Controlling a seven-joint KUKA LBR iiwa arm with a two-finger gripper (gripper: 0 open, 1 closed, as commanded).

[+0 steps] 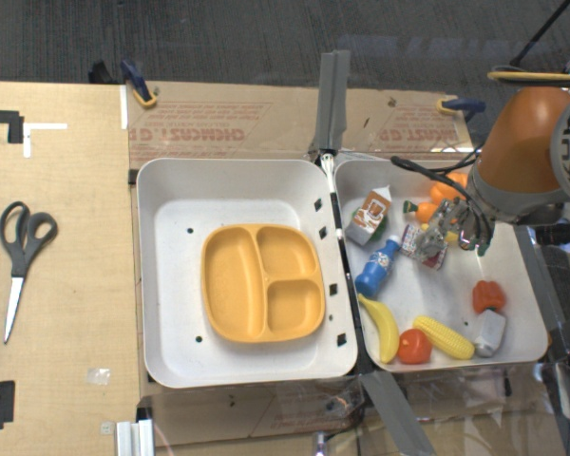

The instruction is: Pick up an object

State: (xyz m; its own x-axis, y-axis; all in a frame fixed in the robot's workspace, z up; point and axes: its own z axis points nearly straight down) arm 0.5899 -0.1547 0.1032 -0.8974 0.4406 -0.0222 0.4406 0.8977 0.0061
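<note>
— Nearest us: yellow plastic corn cob (pixel 444 337) and red plastic tomato (pixel 414 347), right bin's (pixel 526 350) front.

— Gripper (pixel 448 226)?

— Above a crinkly silver packet (pixel 424 243), mid-bin; finger opening unreadable. Packet's probably light, slippery; pinch its edge.

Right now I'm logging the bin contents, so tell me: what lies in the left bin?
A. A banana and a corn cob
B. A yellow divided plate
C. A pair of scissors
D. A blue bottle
B: the yellow divided plate sits alone in the left bin, while the banana, corn cob and blue bottle lie in the right bin and the scissors rest on the bench.
</note>
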